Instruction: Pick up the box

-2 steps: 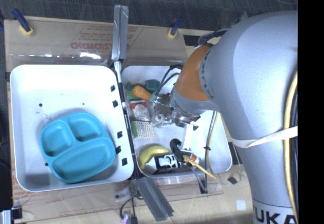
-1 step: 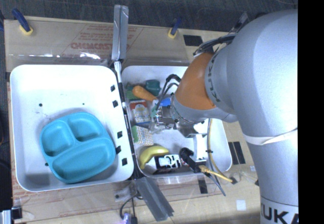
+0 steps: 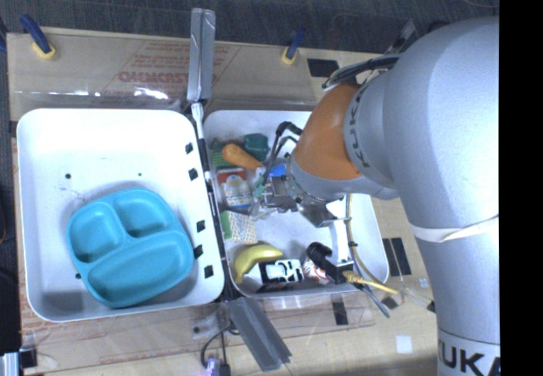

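Worktop (image 3: 110,60): pale board with faint red print, carrying two shallow white bins side by side. Arm (image 3: 441,137): grey and bulky, takes up the right side of the view and bends down over the right bin, orange band (image 3: 327,145) just above the wrist. Left bin (image 3: 51,124): holds a blue divided plate (image 3: 131,247) with three compartments, lying flat in the near half, close to the wall shared with the right bin. Right bin (image 3: 254,118): crowded, its right half covered by the arm. Gripper (image 3: 270,194): low inside the right bin, about mid-depth, pointing toward the bin's left wall; wide or narrow grip, cannot tell from this angle. Box (image 3: 231,188): small, red-topped with a printed face, against the left wall of the right bin and just beside the gripper's tip; touching or not, cannot tell; nothing seen clamped. Banana (image 3: 253,257): yellow, curved, at the near left of the right bin. Black-and-white thing (image 3: 284,272): just right of the banana, against the near wall. Orange carrot-shaped thing (image 3: 240,155): at the far side of the box. Small green thing (image 3: 256,143): behind it, touching or nearly so. Blue clamps (image 3: 38,35) on the worktop's far edge.
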`<state>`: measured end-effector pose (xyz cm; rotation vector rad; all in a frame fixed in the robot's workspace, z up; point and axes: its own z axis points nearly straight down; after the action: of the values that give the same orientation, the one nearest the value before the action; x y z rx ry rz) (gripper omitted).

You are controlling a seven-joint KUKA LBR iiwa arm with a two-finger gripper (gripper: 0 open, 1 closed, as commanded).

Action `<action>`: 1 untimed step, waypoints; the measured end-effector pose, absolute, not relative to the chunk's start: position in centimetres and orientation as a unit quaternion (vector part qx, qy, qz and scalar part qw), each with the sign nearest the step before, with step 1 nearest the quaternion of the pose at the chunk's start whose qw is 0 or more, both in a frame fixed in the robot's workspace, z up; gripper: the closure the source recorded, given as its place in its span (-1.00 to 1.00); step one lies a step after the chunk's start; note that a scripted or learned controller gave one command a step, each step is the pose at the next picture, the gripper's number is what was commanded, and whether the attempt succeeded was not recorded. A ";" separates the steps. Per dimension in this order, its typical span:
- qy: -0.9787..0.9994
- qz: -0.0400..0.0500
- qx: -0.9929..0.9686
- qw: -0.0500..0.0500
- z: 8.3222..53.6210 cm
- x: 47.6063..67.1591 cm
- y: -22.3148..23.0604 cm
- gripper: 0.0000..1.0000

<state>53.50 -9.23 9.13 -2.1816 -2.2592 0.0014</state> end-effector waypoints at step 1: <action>-0.775 0.000 -0.632 0.001 19.2 53.3 -4.2 1.00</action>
<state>53.31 -4.17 19.18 -1.9837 -2.4337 0.0010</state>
